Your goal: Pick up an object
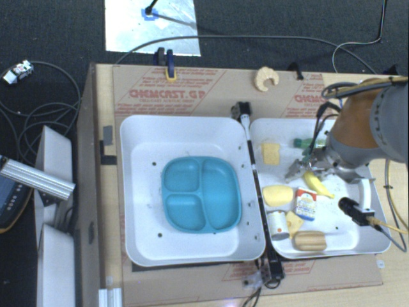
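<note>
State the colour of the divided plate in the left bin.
Light blue; the divided plate shows clearly in the camera view.

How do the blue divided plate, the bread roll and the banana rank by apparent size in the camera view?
1. Blue divided plate, by far the largest.
2. Bread roll and banana look about alike; the arm partly covers the banana, so I would not rank them.

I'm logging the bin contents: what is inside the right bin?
The right bin holds a yellow square, a banana, a pale yellow lump, a small carton, a white cup and a bread roll. The arm covers its far right corner.
</note>
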Robot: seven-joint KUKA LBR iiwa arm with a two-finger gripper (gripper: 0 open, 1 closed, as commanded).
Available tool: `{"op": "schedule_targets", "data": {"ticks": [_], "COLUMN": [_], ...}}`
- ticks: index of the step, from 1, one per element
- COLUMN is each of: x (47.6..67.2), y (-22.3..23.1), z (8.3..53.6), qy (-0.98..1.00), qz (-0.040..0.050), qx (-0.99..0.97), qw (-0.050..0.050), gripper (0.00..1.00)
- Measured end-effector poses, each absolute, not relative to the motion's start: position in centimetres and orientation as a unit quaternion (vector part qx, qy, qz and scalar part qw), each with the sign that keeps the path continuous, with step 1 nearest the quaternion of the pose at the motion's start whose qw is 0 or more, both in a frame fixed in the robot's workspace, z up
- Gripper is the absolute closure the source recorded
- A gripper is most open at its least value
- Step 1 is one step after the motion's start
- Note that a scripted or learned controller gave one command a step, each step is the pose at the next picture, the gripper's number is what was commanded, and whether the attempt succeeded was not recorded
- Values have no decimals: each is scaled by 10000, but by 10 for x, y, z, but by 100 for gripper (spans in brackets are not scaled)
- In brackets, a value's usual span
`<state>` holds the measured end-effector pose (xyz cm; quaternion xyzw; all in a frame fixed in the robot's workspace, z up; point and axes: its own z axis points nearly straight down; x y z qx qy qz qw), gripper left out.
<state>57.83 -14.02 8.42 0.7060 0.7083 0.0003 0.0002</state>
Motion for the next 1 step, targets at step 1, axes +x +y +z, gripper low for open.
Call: {"op": "schedule_targets", "data": {"ticks": [1], "x": [579], "y": [-141], "z": [95], "qy": [7087], "qz": [8], "qx": [7055], "qw": [13], "gripper": [100]}}
